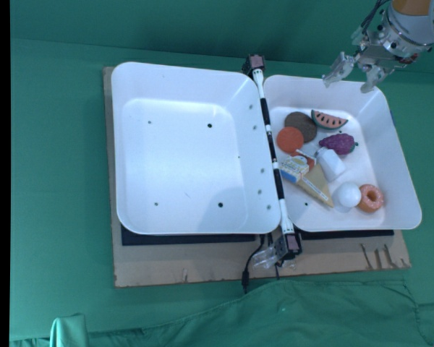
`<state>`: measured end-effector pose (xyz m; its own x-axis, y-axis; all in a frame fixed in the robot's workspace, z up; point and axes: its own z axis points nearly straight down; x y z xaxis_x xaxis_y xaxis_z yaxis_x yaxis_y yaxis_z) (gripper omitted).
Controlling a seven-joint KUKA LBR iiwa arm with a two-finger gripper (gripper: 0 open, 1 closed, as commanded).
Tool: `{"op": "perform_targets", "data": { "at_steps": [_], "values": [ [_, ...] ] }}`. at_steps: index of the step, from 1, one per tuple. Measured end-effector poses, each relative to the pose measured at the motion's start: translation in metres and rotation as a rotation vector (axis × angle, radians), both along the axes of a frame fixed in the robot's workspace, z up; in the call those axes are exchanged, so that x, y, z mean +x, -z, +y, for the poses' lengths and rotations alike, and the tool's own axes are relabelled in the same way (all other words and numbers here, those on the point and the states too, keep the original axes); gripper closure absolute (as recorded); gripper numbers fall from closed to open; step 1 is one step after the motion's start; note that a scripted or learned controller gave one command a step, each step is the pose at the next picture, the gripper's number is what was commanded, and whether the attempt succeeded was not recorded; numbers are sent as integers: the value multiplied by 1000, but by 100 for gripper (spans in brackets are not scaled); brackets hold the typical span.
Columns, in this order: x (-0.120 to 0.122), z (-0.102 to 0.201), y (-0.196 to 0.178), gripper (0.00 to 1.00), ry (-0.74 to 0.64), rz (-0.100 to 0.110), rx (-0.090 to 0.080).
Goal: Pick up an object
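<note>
My gripper (354, 76) hangs above the far edge of the right bin (398, 157), its two fingers spread apart with nothing between them. Below it in that bin lie several toy foods: a watermelon slice (328, 118), a brown cookie (301, 125), a red-orange disc (290, 140), a purple grape bunch (338, 144), a white block (331, 165), a small carton (295, 169), a yellow wedge (318, 190), a white ball (346, 194) and an orange donut (370, 197). The gripper is up and to the right of the watermelon slice.
The left bin (188, 157) holds nothing but a few dark specks. A black-and-white bar (271, 147) runs between the bins. Both bins rest on a cardboard sheet (202, 266) over green cloth.
</note>
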<state>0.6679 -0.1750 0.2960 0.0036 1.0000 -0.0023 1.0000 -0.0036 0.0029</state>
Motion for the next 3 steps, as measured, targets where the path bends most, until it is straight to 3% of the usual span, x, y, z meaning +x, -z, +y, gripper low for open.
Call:
{"op": "perform_targets", "data": {
  "at_steps": [1,3],
  "values": [
    [0,0,0,0,0,0,0],
    [-7,-4,79,0,0,4,0]
  ]
}}
